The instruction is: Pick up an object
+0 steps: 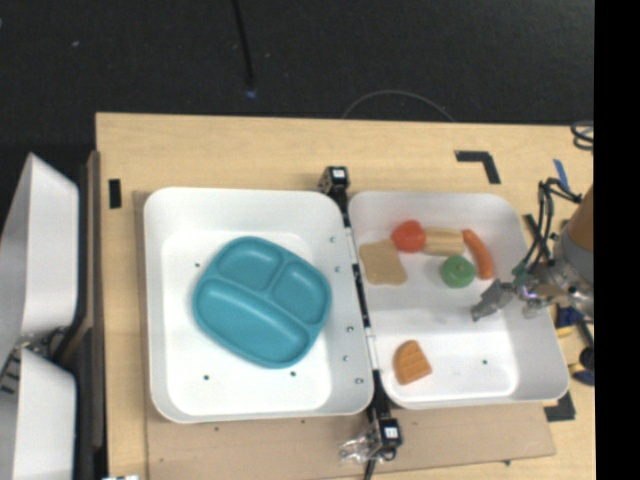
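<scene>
Your counter (250, 153) is a pale wood-toned board, lying on a black floor (150, 38) that fills the top of the view; a thin dark cable (240, 33) runs across that floor, and a faint wire loop (395, 103) arcs just above the counter's far edge. Black corner marks (480, 163) sit on the wood near the right bin's far corner. At the far left you see white box-like shapes (45, 258) beside the counter.

Two shallow white bins lie side by side, touching along a middle seam held by small black clips (335, 179) at the far and near ends. The left bin (170, 378) holds one teal divided plate (262, 300), lying flat and turned at a slant.

The right bin (500, 383) holds the pieces you could pick. Along its far side there is a red ball (407, 236), touching a tan stick (440, 240), with an orange carrot-like piece (479, 253) at the stick's right end. A green ball (458, 272) lies just below them, and a flat tan slice (383, 264) lies near the seam. An orange-brown wedge (411, 362) sits apart, toward the near side.

The claw (490, 303) reaches in from the right, low over the right bin's right side, just right of the green ball and not touching it. You cannot tell from here how far it is spread, and nothing shows in its grip. Cables cluster around the wrist (550, 288).
</scene>
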Robot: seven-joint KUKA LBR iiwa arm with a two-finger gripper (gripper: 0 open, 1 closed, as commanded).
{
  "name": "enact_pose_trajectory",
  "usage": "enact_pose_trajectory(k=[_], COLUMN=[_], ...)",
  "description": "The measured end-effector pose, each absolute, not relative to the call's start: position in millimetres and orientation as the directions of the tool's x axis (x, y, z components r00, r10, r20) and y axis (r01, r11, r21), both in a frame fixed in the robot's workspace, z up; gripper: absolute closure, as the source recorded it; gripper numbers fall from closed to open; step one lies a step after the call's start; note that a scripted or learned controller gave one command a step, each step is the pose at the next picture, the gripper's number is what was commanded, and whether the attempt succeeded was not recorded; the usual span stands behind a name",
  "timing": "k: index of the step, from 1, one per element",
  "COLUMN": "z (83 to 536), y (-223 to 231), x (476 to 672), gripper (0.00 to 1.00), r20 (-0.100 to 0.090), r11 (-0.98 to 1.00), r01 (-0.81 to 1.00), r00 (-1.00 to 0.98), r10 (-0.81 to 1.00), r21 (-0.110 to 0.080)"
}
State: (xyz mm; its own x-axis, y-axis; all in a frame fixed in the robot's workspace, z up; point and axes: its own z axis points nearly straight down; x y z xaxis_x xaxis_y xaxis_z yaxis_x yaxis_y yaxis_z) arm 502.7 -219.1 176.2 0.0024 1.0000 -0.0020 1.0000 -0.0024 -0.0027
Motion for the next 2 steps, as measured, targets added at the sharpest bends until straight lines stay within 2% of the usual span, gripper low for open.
enact_pose_trajectory(k=[1,2], z=[114,129], y=[-226,-226], x=[499.7,502.3], gripper=[0.00,1.00], r20=[-0.001,-0.002], r11=[-0.002,-0.003], r01=[1.000,1.000], r00=[0.002,0.003], r10=[1.000,1.000], r21=[-0.004,0.005])
